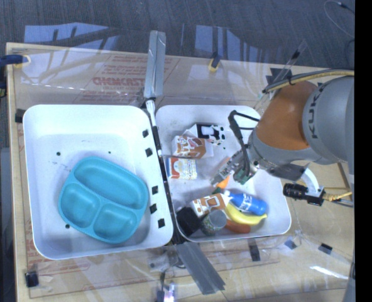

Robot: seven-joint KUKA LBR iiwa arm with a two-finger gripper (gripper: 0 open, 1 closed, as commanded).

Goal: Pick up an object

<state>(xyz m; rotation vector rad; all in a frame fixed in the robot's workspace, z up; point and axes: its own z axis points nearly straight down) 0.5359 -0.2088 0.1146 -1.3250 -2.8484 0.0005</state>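
Observation:
My gripper (232,171) hangs low in the right bin (173,115), near its right side, above a small orange object (220,182). Just below it lie a blue bottle (249,202), a yellow banana (242,217) and a brown snack box (208,204). Further left are a brown carton (190,147) and a white-orange packet (182,168). A black-and-white item (210,131) lies near the bin's back. A dark round object (188,221) and a grey can (215,221) sit at the front edge. Nothing is visibly between the fingers.
The left bin (41,124) holds a blue divided plate (103,197). A grey metal bar (154,65) runs back from the divider between the bins. Cables trail off the arm at the right.

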